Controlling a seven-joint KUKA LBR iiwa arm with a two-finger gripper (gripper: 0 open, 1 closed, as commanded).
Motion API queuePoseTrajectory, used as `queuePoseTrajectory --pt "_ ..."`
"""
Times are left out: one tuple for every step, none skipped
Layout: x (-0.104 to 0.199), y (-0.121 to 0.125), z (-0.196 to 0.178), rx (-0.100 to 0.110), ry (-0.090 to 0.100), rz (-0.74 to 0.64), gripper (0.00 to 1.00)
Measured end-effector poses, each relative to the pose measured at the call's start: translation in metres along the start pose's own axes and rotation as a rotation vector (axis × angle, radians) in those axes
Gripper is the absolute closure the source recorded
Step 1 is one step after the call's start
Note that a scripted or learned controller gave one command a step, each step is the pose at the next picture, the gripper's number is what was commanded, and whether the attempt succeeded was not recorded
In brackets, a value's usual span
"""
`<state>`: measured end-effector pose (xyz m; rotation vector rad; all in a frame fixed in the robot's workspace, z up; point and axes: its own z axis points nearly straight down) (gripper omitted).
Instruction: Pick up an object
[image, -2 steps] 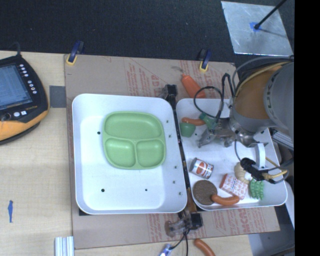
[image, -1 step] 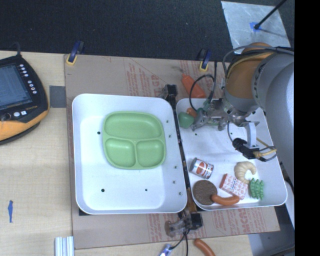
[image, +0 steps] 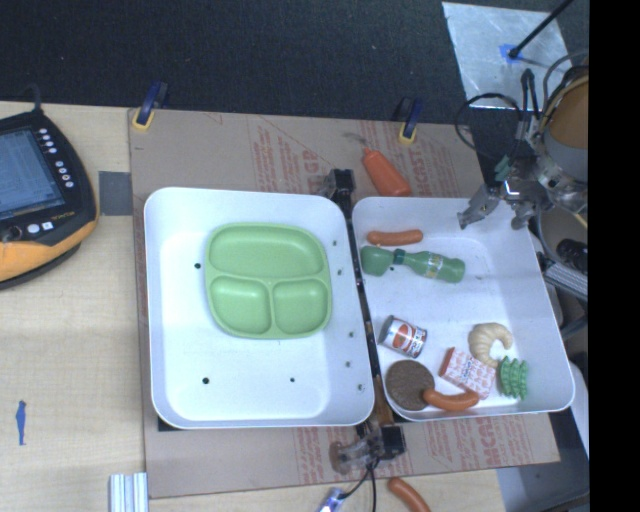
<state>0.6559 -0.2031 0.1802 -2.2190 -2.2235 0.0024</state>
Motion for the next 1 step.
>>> queuePoseTrajectory --pt "0.0579 -0.0523 0.0890 0.003 0.001 -0.003 0.00"
